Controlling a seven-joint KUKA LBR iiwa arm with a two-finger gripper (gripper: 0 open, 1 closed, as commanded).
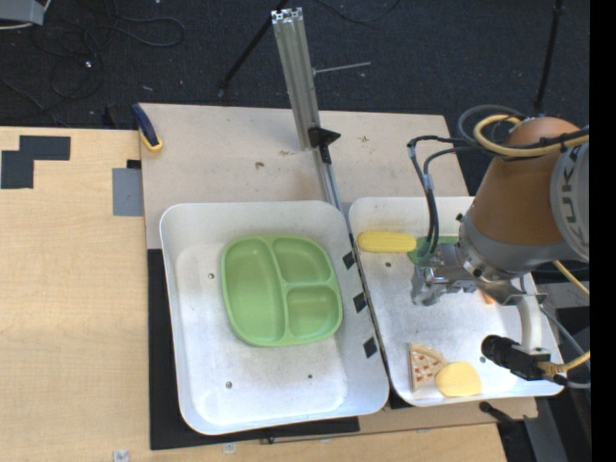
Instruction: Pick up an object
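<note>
Over right bin (539,388), gripper (426,292) low beside corn cob (386,243); grip state unclear.

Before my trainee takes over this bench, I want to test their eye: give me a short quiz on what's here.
1. True or false: the green tray lies in the right bin.
2. Which lies nearest the pizza slice? A) corn cob B) yellow round piece C) green tray
3. Fill in: the claw hangs over the ____ bin.

Key: 1 false, it lies in the left bin; 2 B; 3 right.
</note>
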